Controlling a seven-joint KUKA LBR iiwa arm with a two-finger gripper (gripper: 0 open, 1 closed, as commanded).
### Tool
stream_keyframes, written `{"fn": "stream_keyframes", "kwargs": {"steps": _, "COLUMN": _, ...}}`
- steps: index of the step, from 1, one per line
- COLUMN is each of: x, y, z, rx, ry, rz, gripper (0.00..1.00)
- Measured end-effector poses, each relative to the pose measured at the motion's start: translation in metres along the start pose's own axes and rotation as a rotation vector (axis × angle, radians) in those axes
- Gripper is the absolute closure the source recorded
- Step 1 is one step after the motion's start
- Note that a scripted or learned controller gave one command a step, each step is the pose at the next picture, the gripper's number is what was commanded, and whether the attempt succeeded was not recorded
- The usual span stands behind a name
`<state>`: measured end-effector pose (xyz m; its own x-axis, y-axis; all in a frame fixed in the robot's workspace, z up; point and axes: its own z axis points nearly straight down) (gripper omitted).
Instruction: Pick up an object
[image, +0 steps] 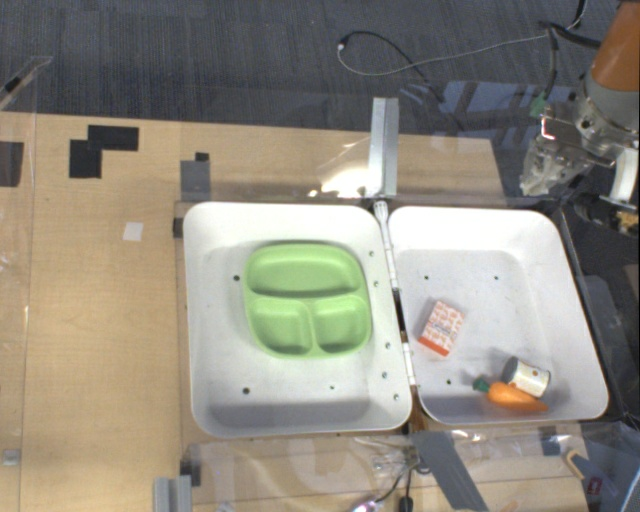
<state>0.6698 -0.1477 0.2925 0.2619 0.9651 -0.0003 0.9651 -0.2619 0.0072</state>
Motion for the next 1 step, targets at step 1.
{"fn": "stream_keyframes", "kwargs": {"steps": 1, "x": -0.0250, "y": 0.0065, "z": 0.0412, "rx": 0.002, "ry": 0.000, "rz": -0.069, "gripper": 1.00}}
